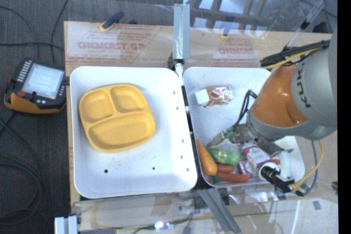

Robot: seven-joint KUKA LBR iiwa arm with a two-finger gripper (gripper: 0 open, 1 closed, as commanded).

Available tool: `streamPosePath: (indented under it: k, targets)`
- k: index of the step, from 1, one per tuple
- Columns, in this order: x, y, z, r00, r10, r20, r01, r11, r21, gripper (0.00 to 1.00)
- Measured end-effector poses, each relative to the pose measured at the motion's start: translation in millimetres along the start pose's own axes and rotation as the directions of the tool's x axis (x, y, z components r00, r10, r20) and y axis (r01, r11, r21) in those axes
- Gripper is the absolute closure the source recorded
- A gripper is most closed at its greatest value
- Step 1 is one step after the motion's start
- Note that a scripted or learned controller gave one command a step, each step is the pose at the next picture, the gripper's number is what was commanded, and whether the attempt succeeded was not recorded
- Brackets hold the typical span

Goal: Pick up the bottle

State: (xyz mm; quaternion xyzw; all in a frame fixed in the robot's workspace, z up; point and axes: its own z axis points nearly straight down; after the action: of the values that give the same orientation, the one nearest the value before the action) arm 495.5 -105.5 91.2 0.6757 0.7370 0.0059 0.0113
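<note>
hovering low over the right bin (192,87), the gripper (237,136) sits just right of and above the green bottle (225,157), which lies flat among the carrot (205,157) and packets, long axis roughly left-right (finger state: cannot tell, wrist hides them).

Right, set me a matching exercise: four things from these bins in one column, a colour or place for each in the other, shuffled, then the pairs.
Things:
1. divided tray
2. carton
3. carrot
4. green bottle

Descriptions:
A. orange, against the right bin's left wall
B. yellow, alone in the left bin
C. lying just under the arm's wrist
D. white and brown, near the right bin's far end

Pairs: 1-B, 2-D, 3-A, 4-C
</note>
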Motion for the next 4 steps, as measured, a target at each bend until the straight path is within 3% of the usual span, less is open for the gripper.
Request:
streamPosePath:
  k: [1,2,3,4]
  targets:
    - [0.6,1.1,-7.5,1.0,0.0,-0.004,0.0,1.0,0.002,1.0]
    - [0.4,0.8,-7.3,1.0,0.0,-0.004,0.0,1.0,0.003,0.0]
    - [-28.9,-12.5,-10.0,0.962,0.272,-0.002,-0.272,0.962,0.024,0.0]
    - [-4.0,-8.4,0.6,0.989,0.15,0.008,-0.15,0.989,0.01,0.0]
